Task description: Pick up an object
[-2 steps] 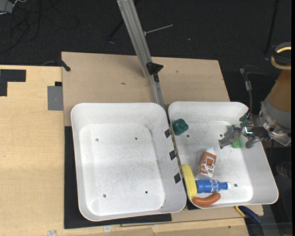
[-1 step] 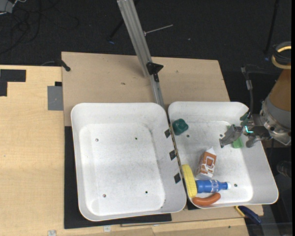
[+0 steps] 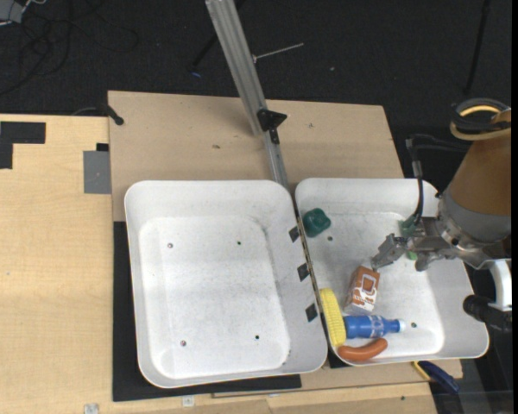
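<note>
Hovering claw (image 3: pixel 403 250), nr brownish packet (image 3: pixel 363 288), label unreadable

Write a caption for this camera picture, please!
Gripper hovers over the right bin near a brown packet.

The arm enters from the right edge of the camera view, its broad orange band uppermost and the grey wrist section just below it. From the wrist the tool (image 3: pixel 403 250) reaches leftward and downward at a slant. Its two thin fingers (image 3: pixel 387 253) stand spread apart, the tips pointing toward the lower left, with nothing between them. The body of the tool shows dark metal parts and a small green patch near its base. A white fitting hangs from the arm's lower right side.
</note>
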Controlling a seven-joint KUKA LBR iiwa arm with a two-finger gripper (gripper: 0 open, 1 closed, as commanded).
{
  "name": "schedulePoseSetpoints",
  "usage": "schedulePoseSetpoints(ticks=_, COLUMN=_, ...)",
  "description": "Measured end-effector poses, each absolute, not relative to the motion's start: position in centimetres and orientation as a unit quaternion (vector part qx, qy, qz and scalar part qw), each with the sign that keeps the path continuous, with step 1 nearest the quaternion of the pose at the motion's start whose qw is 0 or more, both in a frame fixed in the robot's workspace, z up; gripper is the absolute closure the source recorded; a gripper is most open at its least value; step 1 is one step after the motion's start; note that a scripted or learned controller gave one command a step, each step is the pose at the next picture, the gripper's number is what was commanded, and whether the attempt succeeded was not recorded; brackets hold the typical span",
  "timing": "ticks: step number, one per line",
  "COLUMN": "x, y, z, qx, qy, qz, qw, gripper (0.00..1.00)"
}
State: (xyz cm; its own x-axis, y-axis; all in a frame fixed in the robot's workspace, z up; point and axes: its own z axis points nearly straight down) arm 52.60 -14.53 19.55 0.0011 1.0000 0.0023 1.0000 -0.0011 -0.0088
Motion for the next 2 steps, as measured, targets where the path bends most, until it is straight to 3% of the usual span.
schedulePoseSetpoints(ticks=1, x=52.0, y=-14.6, z=13.3, qx=-0.708, qy=-0.707, qz=0.0019, qw=0.004, gripper=0.0)
schedulePoseSetpoints(ticks=2, x=52.5, y=-14.8, z=11.8, qx=-0.707, qy=-0.708, qz=-0.0041, qw=-0.006, gripper=0.0)
